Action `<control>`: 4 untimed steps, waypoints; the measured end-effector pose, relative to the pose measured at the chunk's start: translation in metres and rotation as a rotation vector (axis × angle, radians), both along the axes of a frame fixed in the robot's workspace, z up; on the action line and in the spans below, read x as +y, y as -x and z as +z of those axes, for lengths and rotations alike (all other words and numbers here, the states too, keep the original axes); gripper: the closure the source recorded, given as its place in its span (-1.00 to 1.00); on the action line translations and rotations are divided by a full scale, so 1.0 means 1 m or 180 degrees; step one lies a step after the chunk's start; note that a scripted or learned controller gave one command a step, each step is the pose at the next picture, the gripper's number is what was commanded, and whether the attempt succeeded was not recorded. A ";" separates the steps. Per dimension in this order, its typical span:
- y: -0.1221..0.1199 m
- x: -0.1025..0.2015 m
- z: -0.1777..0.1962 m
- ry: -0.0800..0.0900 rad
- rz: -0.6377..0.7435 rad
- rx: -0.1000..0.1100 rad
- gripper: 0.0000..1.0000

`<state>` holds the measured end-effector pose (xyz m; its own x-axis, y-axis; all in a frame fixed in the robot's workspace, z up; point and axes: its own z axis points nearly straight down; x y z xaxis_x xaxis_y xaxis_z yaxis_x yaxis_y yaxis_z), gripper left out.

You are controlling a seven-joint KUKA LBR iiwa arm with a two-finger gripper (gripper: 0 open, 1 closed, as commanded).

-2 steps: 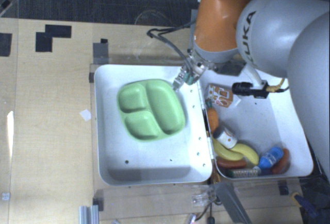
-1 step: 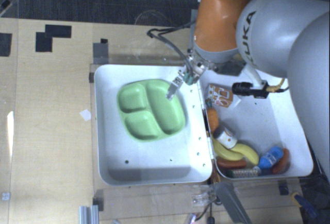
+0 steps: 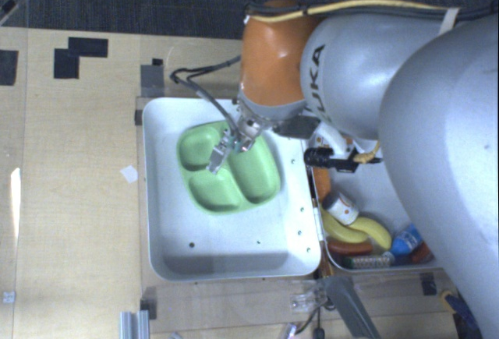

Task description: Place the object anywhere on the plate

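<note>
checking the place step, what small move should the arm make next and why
Probably a short, straight descent. The gripper hangs above the green plate in the left bin, roughly over its middle ridge. I cannot tell whether it holds anything; the banana and other items lie in the right bin.

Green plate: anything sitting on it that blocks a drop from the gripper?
Nothing visible. The gripper is over the green plate in the left bin, and the plate's three compartments look bare. The banana lies in the right bin.
</note>
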<state>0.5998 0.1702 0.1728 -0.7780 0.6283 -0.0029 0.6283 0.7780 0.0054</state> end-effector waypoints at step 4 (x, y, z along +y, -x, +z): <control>-0.006 -0.160 0.013 0.0010 0.1053 -0.0008 1.00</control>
<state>0.6058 0.0099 0.1863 -0.9398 0.3416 -0.0066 0.3416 0.9398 0.0039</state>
